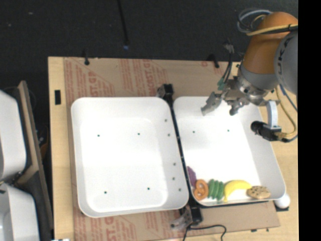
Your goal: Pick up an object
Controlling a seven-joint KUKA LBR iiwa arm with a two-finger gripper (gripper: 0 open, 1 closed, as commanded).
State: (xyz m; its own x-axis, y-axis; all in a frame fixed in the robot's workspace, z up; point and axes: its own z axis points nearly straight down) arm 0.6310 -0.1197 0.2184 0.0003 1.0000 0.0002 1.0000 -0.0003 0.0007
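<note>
At the right bin's (261, 149) six o'clock edge you had the yellow toy (236, 187), then the green piece (216, 189), cookie (258, 191) and pretzel (200, 189) in a row. At its twelve o'clock the hand (222, 106) hovered, fingers spread apart, clasping nothing.
</note>
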